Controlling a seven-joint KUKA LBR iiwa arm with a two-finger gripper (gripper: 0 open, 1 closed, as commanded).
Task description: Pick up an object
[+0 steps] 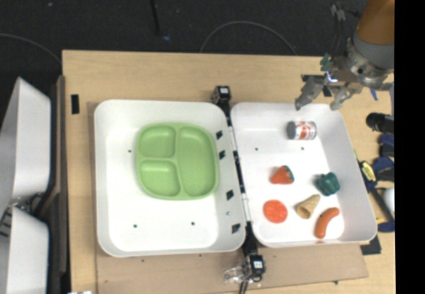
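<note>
My gripper (321, 99) hangs over the far edge of the right bin (260, 125), its two fingers spread apart with nothing between them. Just below it a small red and white can (301, 130) lies on its side. Further toward the front lie a strawberry (282, 175), a dark green toy (327, 184), an orange-red round piece (275, 211), a tan cone (307, 206) and an orange sausage (326, 221).
The left bin (113, 220) holds a green divided plate (177, 160). Black clips run along the seam between the bins. Cables and dark items lie on the bench at the right edge.
</note>
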